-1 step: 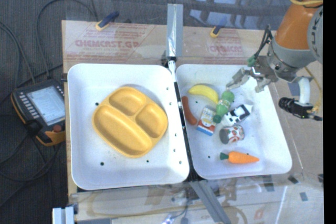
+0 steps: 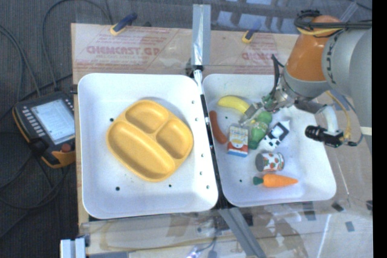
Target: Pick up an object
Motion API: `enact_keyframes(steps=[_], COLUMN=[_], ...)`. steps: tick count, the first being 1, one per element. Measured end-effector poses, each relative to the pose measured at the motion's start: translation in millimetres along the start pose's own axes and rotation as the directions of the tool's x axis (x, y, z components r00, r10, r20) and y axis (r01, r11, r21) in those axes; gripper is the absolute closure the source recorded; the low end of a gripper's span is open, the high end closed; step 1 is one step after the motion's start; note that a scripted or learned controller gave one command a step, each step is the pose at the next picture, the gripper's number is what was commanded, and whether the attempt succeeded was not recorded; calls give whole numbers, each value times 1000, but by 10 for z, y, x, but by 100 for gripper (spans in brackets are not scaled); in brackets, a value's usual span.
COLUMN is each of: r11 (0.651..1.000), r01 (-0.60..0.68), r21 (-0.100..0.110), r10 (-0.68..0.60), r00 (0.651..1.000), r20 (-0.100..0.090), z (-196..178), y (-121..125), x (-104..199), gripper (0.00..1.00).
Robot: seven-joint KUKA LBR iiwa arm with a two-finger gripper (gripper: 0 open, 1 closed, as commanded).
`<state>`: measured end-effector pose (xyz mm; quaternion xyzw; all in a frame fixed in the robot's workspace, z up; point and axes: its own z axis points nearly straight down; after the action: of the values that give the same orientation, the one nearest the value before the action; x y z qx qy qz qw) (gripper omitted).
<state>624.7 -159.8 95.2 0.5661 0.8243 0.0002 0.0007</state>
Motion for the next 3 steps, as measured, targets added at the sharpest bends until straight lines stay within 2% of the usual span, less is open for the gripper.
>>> enact_keyframes(steps=[1,2,3], r11=[1000,968,967], r01=[0,-253,-253], r21=[-2,2,2], r10=[0,253,253], r00=[1000,968,967], r20=[-1,1,2], z=[-92,-785,-785], y=[6,336,334], x=[6,97,94], gripper=[100,100,0])
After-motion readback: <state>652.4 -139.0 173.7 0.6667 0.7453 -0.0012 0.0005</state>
